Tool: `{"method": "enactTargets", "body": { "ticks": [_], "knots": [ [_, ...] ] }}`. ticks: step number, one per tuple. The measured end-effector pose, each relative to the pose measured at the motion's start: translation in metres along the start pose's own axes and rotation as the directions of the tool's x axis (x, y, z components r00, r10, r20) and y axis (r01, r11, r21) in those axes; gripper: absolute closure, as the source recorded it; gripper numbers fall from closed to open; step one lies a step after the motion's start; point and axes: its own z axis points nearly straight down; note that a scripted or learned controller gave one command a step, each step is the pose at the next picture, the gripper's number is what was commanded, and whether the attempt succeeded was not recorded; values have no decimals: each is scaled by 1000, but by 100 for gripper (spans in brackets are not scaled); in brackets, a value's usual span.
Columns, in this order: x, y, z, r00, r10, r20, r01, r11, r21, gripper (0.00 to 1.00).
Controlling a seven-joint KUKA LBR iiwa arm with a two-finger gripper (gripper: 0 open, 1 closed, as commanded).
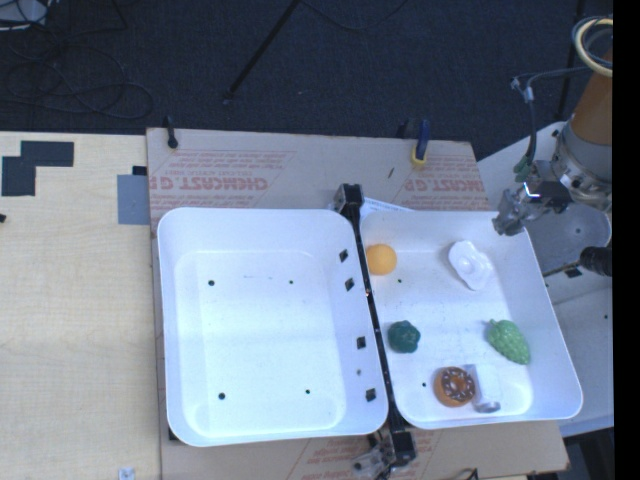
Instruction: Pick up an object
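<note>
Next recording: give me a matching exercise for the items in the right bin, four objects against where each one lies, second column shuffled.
Objects:
1. orange ball
2. white object
3. dark green object
4. doughnut

Places in the right bin:
A. near front edge
B. far side, toward the right
C. far side, by the divider
D. middle, near the divider

Pairs: 1-C, 2-B, 3-D, 4-A

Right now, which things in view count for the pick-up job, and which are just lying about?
For the job: orange ball, white object, dark green object, light green object, donut, hand.

Lying about: left bin, cardboard sheet, yellow clamp.
</note>
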Motion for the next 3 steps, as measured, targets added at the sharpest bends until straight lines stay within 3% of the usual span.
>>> {"method": "enactTargets", "body": {
  "ticks": [1, 2, 3],
  "knots": [
    [1, 0, -12, 1000, -8, 1, 8, 1000, -1, 100],
    [-18, 4, 141, 1000, 6, -5, -6, 1000, 13, 100],
    [-20, 8, 121, 1000, 3, -1, -3, 1000, 0, 100]
  ]
}}
